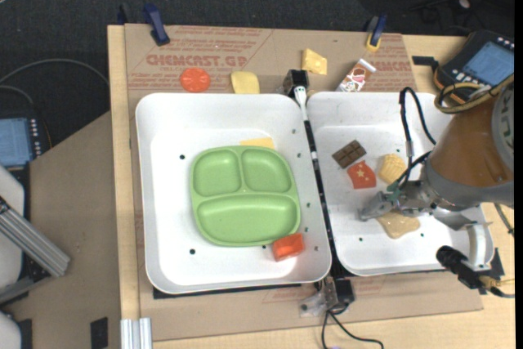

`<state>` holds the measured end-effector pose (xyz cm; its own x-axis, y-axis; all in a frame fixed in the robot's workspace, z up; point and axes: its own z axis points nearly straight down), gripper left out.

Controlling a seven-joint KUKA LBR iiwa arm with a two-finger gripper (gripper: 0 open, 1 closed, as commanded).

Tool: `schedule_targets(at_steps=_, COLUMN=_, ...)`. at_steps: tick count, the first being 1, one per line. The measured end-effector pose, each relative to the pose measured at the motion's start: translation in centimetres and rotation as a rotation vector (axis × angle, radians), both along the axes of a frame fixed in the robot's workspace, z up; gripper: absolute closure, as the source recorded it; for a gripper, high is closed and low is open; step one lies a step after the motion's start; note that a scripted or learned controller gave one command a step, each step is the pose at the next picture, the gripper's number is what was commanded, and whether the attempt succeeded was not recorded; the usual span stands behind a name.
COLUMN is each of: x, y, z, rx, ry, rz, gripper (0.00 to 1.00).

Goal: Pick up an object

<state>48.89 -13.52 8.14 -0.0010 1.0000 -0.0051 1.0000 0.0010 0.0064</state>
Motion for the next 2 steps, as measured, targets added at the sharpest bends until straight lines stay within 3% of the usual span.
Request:
schedule_targets(at_steps=1, x=0.2, y=-0.1, z=1.7, rx=0.0, ry=-0.007, rz=-0.002, gripper=1.0)
schedule_targets(at_steps=2, x=-0.9, y=-5.8, z=12.0, rx=-0.003, ry=-0.004, rz=-0.006, gripper=1.0)
